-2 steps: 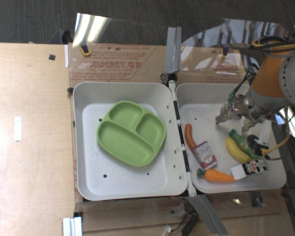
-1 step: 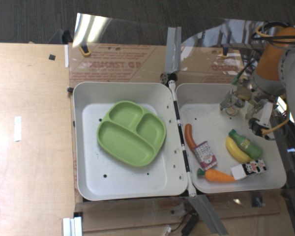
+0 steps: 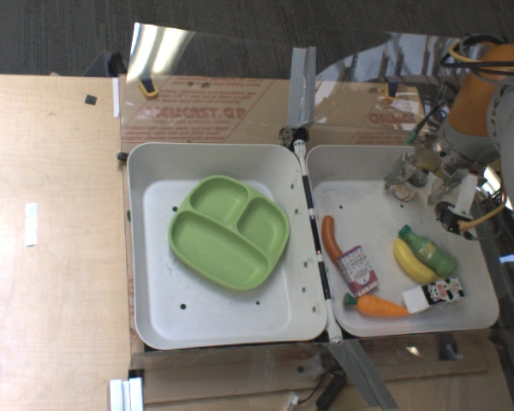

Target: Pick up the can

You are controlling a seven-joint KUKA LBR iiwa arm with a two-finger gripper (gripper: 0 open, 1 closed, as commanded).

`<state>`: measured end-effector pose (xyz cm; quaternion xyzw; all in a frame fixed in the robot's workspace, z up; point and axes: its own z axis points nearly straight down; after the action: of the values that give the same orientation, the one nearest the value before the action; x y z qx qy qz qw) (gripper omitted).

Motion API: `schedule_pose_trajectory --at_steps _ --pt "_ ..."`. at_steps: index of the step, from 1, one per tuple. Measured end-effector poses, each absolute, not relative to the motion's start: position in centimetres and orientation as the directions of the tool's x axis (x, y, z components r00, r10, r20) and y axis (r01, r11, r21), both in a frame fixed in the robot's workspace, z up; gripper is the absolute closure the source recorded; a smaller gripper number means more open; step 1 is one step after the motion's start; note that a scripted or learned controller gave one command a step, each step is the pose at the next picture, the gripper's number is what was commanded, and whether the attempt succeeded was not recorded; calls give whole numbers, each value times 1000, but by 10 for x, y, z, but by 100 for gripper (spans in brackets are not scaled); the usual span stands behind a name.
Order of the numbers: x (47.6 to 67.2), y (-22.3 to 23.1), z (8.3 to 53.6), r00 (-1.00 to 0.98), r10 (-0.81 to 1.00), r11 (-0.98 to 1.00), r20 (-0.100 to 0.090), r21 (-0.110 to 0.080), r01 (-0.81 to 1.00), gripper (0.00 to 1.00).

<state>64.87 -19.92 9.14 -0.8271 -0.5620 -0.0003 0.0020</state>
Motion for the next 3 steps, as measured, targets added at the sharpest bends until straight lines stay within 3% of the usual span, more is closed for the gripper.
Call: schedule_pose_trajectory --at_steps 1,2,3 --pt "631 -200 93 376 927 -376 3 -2 927 0" --pt "660 -199 91 385 923 -385 3 -1 923 0" --pt "661 -201 92 401 916 -401 6 -4 916 0"
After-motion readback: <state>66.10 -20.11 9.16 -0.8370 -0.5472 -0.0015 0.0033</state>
